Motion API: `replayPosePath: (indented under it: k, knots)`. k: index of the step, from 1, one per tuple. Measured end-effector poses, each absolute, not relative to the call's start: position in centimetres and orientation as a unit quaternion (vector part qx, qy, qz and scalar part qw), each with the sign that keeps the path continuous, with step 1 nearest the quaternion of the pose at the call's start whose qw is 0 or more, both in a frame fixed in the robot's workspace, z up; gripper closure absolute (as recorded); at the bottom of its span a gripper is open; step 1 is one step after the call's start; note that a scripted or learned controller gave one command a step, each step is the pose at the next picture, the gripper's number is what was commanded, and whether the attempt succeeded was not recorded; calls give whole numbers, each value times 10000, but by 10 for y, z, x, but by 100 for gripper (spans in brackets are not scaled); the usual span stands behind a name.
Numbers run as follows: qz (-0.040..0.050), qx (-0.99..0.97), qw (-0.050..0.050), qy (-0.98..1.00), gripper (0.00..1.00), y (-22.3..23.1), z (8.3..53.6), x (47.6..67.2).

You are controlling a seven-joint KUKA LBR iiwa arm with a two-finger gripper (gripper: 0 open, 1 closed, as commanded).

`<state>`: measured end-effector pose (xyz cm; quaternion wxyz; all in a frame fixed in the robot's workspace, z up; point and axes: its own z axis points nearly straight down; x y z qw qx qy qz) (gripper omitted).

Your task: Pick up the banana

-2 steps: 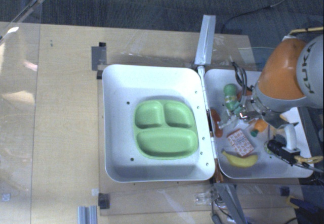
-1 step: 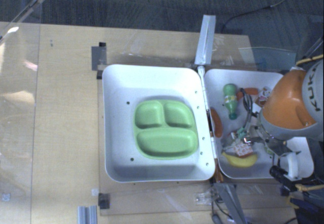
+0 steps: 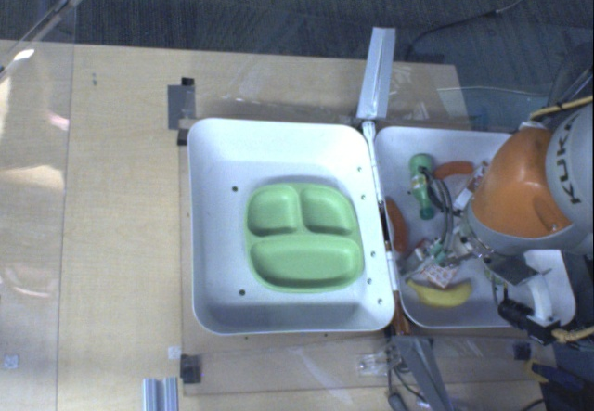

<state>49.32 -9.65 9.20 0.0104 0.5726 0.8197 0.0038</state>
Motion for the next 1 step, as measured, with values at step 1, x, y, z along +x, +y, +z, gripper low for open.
replayPosePath:
  k: [1]
  knots:
    - [44, 5157, 99, 8567, 0, -132, 92, 493]
